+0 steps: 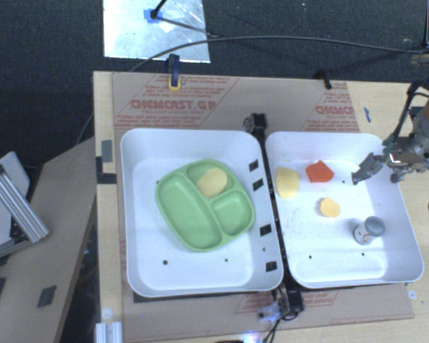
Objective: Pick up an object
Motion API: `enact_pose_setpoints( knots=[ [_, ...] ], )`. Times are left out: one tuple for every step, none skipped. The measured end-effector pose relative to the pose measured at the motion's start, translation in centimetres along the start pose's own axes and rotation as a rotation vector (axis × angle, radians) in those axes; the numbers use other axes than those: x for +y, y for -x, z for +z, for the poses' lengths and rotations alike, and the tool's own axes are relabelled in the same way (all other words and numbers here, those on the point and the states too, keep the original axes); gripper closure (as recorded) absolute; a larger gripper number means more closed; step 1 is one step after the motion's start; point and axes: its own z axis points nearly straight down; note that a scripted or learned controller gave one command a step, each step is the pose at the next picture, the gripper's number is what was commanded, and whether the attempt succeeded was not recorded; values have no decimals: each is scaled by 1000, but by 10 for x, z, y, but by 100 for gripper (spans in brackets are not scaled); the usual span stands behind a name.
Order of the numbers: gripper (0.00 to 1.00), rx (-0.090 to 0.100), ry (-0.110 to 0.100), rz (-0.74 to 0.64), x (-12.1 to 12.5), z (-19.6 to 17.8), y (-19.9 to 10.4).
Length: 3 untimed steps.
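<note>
Right bin (393,263), as I see it: orange block (319,171), pale yellow piece (287,182), small yellow lump (329,207), grey-capped item (368,229). Gripper (375,167) hangs over that bin's upper right; I cannot tell its fingers' spread, nothing visibly held. Left bin (150,263): green divided tray (189,220), one yellow piece (212,182) in its top compartment.

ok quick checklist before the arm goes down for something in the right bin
1. Targets in the right bin: orange block, two yellow pieces, grey cylinder: ok.
2. Pieces apart from each other: ok.
3. Gripper over the right bin, near its right wall, nothing visibly held: ok.
4. Gripper above a piece: not ok, it is right of the orange block.
5. Jaws open: cannot tell.
</note>
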Motion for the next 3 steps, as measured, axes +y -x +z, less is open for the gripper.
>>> enact_pose_setpoints(
  knots=[
    [0, -2, 11, -3, 3, -6, -1],
    [0, -2, 8, -1, 6, 35, -1],
    [0, -1, 6, 0, 2, 94, 6]
  ],
)
